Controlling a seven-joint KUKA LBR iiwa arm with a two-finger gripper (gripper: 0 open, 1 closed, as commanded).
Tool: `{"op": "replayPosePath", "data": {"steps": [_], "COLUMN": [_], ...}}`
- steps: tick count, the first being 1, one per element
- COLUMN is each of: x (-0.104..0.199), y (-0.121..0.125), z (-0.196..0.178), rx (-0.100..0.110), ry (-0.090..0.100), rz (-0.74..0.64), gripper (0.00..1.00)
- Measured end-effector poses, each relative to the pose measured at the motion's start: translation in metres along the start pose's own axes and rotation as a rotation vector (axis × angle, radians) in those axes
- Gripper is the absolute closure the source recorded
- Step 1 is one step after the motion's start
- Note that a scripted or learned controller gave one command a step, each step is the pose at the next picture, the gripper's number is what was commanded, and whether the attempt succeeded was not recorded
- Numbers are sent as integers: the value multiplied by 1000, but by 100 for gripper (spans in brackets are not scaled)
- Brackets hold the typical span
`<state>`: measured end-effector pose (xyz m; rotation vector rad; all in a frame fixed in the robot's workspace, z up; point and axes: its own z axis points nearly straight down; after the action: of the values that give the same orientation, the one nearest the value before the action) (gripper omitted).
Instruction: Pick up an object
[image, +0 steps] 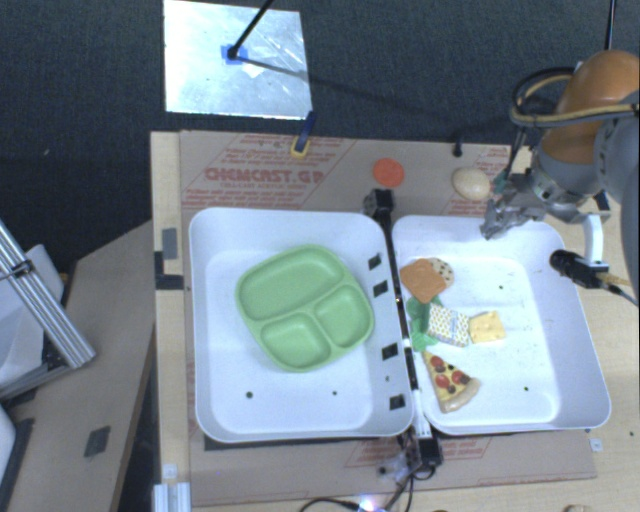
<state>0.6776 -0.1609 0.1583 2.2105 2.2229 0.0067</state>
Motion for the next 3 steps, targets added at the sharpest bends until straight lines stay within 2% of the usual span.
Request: {"op": "replayPosePath", "data": {"steps": [1, 2, 3], "x": [-4, -4, 23], "y": [7, 9, -35], "z": [-47, -68, -80], "rx": [1, 3, 7], "ry": [0, 1, 2], "rz": [-1, -1, 2], "gripper": [100, 100, 100]}}
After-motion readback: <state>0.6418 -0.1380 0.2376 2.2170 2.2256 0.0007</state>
